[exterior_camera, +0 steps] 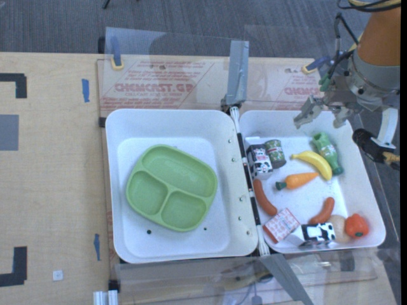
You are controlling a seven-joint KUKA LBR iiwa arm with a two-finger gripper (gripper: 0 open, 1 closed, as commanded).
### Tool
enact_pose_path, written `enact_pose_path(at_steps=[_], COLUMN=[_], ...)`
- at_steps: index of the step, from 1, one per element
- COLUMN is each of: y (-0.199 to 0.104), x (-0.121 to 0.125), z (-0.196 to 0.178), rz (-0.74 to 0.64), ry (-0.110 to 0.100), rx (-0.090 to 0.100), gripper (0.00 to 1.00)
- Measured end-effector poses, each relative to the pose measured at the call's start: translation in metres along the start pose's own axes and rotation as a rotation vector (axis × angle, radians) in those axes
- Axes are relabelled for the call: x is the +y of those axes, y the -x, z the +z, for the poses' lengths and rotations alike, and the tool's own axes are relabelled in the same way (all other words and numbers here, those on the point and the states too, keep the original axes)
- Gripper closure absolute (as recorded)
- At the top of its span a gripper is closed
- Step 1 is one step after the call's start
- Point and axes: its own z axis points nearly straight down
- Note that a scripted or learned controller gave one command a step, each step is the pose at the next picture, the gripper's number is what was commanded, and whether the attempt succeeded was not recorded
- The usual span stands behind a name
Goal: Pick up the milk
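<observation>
Gripper [325,112] above right bin's [372,199] far edge, fingers spread, nothing between them. Milk carton [259,161] at that bin's left wall, touching a green can [275,152], well apart from gripper.

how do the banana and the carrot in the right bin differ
The banana is yellow and curved; the carrot is orange, straight and tapered, with a green tip at its left end. The banana looks a little longer and thicker than the carrot. The banana slopes down to the right, while the carrot slopes up to the right, just below it. Both lie flat on the floor of the right bin, apart from the gripper above them.
</observation>
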Motion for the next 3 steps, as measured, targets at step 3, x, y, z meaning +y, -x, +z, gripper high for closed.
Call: enact_pose_path(at_steps=[3], y=[-0.015], x=[0.026], z=[0.165], rz=[-0.52], ry=[0.031], rx=[-0.008], gripper=[0.0])
